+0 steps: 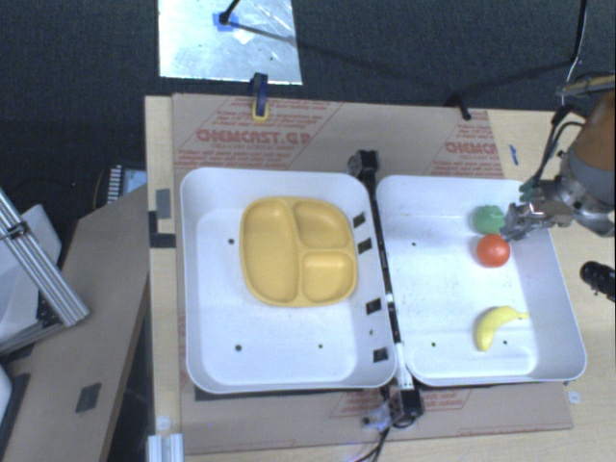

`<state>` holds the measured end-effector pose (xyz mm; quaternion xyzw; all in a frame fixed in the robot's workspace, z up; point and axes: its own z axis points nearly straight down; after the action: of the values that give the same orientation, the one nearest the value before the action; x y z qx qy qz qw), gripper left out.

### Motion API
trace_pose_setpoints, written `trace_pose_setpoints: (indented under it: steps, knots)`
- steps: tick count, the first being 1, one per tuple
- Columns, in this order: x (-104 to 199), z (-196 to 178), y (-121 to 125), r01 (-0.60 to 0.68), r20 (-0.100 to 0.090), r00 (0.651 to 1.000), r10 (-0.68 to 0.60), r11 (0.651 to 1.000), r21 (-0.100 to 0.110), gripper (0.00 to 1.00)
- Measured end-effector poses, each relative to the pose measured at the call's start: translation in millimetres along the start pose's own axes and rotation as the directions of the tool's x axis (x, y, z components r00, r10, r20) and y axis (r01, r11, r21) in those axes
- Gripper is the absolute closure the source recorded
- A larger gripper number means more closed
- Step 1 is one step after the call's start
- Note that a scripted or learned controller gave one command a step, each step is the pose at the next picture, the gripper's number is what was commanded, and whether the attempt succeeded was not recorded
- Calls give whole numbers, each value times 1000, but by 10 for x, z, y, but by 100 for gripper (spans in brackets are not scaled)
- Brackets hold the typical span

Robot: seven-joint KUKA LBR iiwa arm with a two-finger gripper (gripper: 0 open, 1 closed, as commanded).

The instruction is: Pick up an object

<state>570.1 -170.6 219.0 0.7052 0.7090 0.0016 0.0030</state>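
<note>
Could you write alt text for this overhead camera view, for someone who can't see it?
A robot gripper reaches into the right bin beside a green object, with a red ball and a banana nearby. The left bin holds a yellow divided plate.

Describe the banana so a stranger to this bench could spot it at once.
Look at the right-hand white bin, the one without the yellow divided plate. Near its front right corner lies the banana, well below the red tomato and the green item. It is the only yellow, curved thing in that bin.
</note>
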Motion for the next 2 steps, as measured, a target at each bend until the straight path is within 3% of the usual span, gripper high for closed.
trace_pose_setpoints:
  steps: [1, 2]
  knots:
    - [-5, -522, 21, 0, 1, 1000, 0, 1000, -1, 100]
    - [549, -549, 2, 3, -2, 1000, -3, 1000, 4, 100]
